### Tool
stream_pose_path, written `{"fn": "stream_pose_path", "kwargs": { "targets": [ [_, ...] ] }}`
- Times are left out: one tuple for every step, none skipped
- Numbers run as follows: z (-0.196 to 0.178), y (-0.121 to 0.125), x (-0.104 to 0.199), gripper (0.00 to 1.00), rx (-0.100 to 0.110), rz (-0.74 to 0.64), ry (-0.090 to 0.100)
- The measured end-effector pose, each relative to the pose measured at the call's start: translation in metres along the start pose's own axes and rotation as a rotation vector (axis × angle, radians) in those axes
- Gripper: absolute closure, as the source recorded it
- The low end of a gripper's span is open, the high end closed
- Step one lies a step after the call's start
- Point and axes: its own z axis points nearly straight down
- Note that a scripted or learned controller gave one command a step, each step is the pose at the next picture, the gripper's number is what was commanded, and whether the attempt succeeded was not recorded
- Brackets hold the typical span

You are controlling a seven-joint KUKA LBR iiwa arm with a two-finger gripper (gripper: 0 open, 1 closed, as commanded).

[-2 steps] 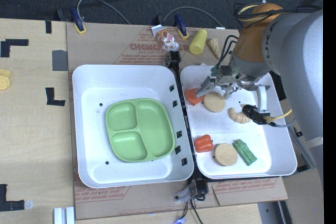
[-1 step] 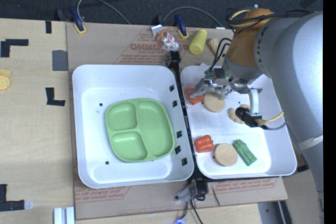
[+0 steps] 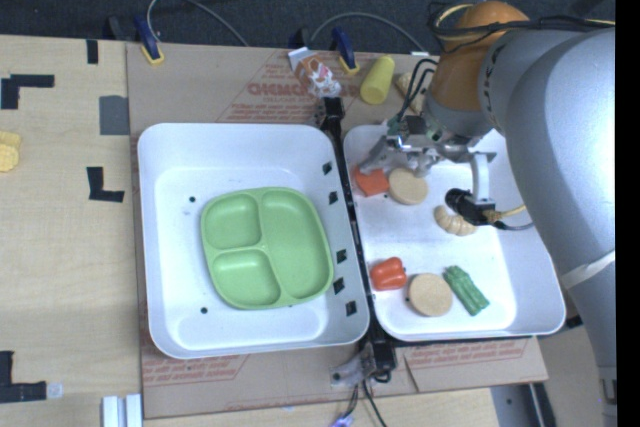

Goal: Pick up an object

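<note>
My gripper (image 3: 403,155) reaches down into the back left part of the right bin (image 3: 520,300), below the orange band of the arm. Right under it lie a small orange-red piece (image 3: 370,182) and a tan round piece (image 3: 408,188); whether it touches either is unclear. A pale croissant-shaped item (image 3: 456,219) lies to their right. Toward the bin's front sit a red pepper (image 3: 387,273), a tan round disc (image 3: 430,295) and a green ridged item (image 3: 466,288).
The left bin (image 3: 165,215) holds a green divided plate (image 3: 266,247). A yellow cylinder (image 3: 377,80) and a small packet (image 3: 317,72) lie on the cardboard behind the bins. The arm's grey body covers the right side of the bench.
</note>
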Motion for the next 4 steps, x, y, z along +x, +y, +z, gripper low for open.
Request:
{"fn": "stream_pose_path", "kwargs": {
  "targets": [
    [0.0001,0.0015,0.0008,0.0,0.0,0.001,-0.002],
    [-0.0003,-0.0003,0.0015,0.0,-0.006,0.002,-0.004],
    [-0.0002,0.0001,0.0017,0.0,-0.005,0.002,-0.004],
    [-0.0009,-0.0039,0.0021,0.0,-0.013,0.002,-0.005]
  ]
}}
